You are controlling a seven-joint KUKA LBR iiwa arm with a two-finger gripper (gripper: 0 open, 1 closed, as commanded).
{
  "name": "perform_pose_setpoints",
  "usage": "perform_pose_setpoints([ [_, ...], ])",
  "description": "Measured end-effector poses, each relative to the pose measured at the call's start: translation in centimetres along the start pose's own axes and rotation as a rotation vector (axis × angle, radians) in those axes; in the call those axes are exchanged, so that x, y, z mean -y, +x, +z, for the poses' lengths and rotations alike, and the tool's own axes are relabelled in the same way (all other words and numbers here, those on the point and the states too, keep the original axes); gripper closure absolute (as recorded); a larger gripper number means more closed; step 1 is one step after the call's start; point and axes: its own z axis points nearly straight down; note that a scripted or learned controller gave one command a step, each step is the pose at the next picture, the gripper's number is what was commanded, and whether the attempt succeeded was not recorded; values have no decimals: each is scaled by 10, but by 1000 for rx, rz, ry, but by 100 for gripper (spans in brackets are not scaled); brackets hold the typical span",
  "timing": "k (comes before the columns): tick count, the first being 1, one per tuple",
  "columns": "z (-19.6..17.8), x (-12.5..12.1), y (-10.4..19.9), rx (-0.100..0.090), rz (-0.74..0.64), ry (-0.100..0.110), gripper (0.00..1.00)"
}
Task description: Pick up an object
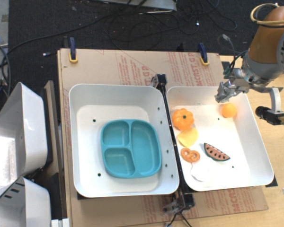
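The right bin (255, 141) holds an orange ball (228, 110) near its far right, an orange pumpkin (183, 118), a pale yellow piece (188, 137), an orange pretzel (190, 155) and a watermelon slice (216, 152). My gripper (224, 95) hangs over the bin's far right corner, just above and left of the orange ball. Nothing shows between its fingertips.
The left bin (85, 141) holds a teal divided tray (130, 148). A clamp (161, 82) sits between the bins at the back. White containers (19, 136) stand at the far left beyond the bench. Cables lie on the dark floor behind.
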Motion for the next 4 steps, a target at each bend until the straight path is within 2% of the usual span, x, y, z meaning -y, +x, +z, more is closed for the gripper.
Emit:
perform_pose_setpoints([
  [1, 3, 4, 49, -3, -3, 7, 100],
  [3, 8, 7, 156, -4, -4, 8, 100],
  [4, -10, 6, 203, -3, -4, 4, 100],
])
